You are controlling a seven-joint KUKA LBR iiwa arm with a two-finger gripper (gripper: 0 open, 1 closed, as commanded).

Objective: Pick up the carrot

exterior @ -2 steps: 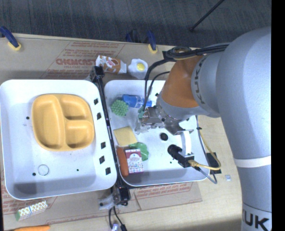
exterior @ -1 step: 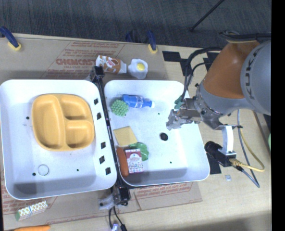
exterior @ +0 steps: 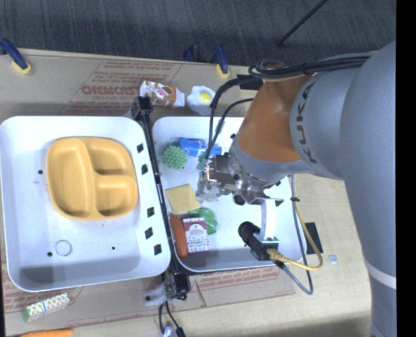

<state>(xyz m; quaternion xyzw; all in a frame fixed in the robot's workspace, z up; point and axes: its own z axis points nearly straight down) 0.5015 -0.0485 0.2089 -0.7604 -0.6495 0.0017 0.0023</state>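
- The carrot (exterior: pixel 178 236), a short orange-red stick, lies in the right bin (exterior: pixel 225 260). It sits lengthwise against the bin's left wall, near the front corner.
- A red box (exterior: pixel 196 234) lies just beside the carrot on its right and seems to touch it. Wedged between wall and box, the carrot likely leaves little room for a grasp from the side.
- A green leafy toy (exterior: pixel 207 217) sits just behind the red box, and a pale yellow block (exterior: pixel 182 197) lies behind the carrot.
- Further back in the same bin are a green spiky ball (exterior: pixel 174 157) and a blue object (exterior: pixel 191 146).
- The gripper (exterior: pixel 209 177) hangs over the middle of the right bin, near the yellow block and apart from the carrot. Whether it is released or clenched cannot be told from this angle, and nothing is visibly held in it.
- The grey arm (exterior: pixel 348 139) with its orange band reaches in from the right and hides much of the bin's right half.
- Judged from this, the pick is not yet done; the gripper would need to travel toward the front left corner.
- The left bin (exterior: pixel 25 258) holds a yellow divided plate (exterior: pixel 92 177), well apart from the carrot.
- Both bins rest on brown cardboard (exterior: pixel 88 76) that covers the tabletop, apparently held down by blue clamps (exterior: pixel 15 55) at its back edge.
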